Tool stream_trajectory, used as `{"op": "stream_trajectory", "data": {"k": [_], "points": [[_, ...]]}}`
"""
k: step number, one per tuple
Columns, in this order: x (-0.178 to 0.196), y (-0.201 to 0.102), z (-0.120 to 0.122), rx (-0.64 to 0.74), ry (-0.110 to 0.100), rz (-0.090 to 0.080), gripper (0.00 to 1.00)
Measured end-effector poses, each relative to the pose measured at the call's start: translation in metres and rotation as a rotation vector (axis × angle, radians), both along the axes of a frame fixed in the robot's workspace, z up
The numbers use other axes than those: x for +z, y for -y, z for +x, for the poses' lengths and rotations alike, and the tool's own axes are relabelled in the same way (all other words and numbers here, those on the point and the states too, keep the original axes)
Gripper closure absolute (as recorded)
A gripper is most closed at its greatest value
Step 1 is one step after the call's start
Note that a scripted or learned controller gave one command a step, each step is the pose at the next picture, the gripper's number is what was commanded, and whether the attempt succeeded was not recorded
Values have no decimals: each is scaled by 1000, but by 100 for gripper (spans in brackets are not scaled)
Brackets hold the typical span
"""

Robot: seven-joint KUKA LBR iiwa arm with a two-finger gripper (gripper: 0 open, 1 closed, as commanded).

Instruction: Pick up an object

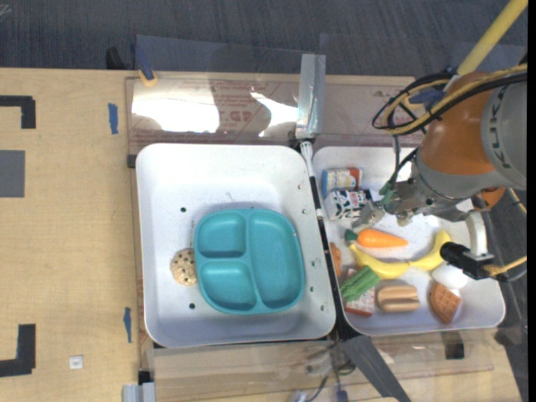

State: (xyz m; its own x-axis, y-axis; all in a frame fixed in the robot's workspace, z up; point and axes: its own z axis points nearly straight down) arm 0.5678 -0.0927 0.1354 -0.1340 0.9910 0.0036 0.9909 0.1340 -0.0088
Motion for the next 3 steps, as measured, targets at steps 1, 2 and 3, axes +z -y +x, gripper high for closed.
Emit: {"op": "stream_trajectory", "data": {"k": [1, 2, 3], "points": [[-48, 15, -18, -23, 15, -2, 0], [-36, 16, -17, -26, 22, -4, 100], [53, -65, 51, -6, 18, 0, 100]]}}
